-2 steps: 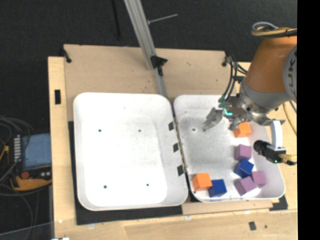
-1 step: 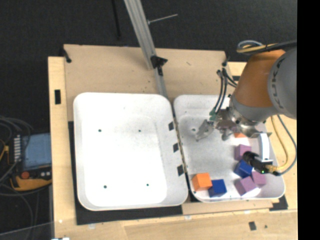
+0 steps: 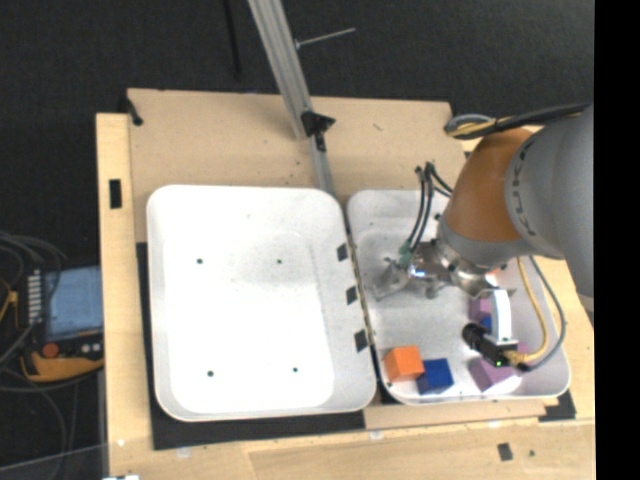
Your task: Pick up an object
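Note:
My gripper hangs low over the left middle of the right bin, near the wall shared with the left bin. An orange block and a blue block lie side by side at the right bin's front, below the gripper and apart from it. A purple block lies at the front right corner. Another purple piece peeks out under the wrist. Nothing shows between the gripper's tips.
The left bin sits beside the right one. A slanted metal rail runs down to the bins' back edge. Cables and a black connector hang off the wrist over the right bin's front right.

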Action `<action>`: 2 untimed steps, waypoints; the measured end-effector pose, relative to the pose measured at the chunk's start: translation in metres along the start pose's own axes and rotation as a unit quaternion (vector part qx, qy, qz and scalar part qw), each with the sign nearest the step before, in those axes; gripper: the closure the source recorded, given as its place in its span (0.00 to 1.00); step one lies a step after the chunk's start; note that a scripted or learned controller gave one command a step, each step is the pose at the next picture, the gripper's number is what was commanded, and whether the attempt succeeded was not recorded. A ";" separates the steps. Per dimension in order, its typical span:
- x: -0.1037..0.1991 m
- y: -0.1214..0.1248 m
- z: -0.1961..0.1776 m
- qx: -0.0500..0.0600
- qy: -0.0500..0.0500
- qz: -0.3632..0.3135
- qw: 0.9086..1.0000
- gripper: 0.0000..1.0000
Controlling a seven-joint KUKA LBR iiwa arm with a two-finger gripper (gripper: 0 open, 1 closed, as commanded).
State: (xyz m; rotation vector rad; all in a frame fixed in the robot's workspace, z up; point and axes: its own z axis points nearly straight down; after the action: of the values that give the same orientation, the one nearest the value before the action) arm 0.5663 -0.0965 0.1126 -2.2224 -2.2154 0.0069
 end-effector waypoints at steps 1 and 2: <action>-0.001 0.001 0.015 -0.003 -0.001 0.000 1.000 0.00; -0.003 0.002 0.004 -0.005 0.000 0.005 1.000 1.00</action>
State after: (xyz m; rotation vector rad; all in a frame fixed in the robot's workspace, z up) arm 0.5680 -0.0992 0.1090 -2.2385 -2.2108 -0.0042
